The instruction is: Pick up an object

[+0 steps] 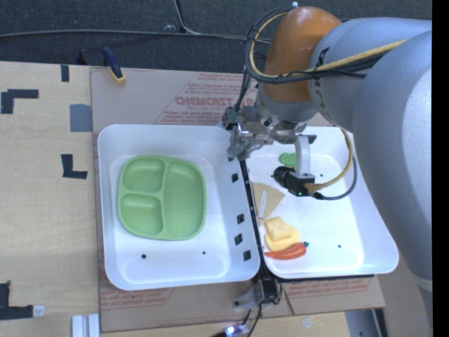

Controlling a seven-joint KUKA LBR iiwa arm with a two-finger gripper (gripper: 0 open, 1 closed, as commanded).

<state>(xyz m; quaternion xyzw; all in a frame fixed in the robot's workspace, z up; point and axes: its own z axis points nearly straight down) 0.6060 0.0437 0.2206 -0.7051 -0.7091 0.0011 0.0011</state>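
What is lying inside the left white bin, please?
Inside the left bin lies one green divided plate with three compartments, nothing visible in them. Whatever is under the plate is covered.

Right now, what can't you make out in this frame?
- Hand, camera view: finger state hidden under the arm's wrist.
- Small green object, right bin: partly covered by the arm, identity unclear.
- Tan wedge: too small to tell its material.
- Arm: cut off by the right edge.

A divided plate (162, 196) lies in the left bin (112, 188); toy food (283, 238) in the right bin (365, 248)
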